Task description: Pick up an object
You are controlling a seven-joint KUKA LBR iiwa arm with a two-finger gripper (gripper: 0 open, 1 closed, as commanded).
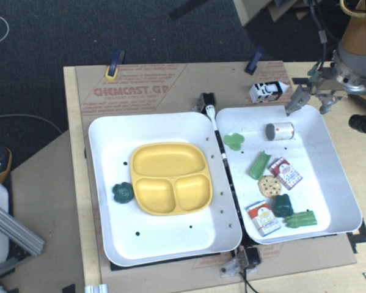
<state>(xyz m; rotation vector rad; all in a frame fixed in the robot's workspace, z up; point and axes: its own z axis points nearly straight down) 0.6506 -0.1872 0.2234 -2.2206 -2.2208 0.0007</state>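
Hand (309,100) fingers spread above right bin (337,165), "CHEMCAST GP" printed on bench board (131,89)

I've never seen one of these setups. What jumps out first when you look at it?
The big yellow divided plate in the middle of the left bin. Next, the huddle of small toys in the right bin, such as a cookie and a silver can. The gripper hovers over that bin's far corner.
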